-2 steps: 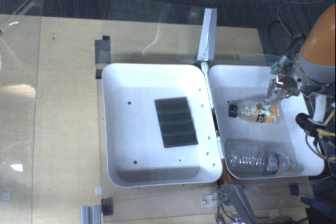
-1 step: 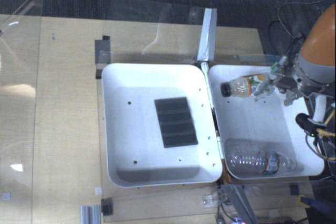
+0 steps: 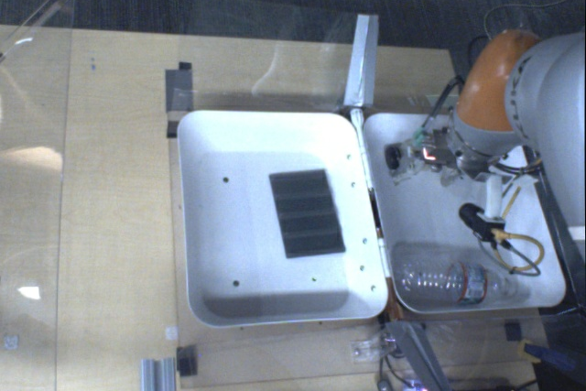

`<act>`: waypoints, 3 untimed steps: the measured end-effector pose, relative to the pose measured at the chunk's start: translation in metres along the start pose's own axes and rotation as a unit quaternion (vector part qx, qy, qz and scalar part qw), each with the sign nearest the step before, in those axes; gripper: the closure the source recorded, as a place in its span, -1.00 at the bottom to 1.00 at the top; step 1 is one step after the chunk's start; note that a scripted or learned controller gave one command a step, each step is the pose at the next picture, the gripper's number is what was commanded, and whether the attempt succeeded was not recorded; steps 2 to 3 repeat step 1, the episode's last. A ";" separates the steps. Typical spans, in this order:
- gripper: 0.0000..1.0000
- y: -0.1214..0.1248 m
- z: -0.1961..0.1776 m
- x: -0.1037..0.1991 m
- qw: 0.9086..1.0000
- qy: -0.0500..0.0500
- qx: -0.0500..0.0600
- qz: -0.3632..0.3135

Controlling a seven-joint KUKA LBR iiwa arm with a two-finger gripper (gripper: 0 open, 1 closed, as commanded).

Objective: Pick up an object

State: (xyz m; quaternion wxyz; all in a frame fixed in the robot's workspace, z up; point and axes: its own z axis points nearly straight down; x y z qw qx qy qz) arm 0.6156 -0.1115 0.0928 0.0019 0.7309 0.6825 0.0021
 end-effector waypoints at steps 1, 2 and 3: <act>-1.00 0.032 0.010 0.002 0.991 0.004 0.048 -0.121; -1.00 0.032 0.010 0.002 0.991 0.004 0.048 -0.121; -1.00 0.032 0.010 0.002 0.991 0.004 0.048 -0.121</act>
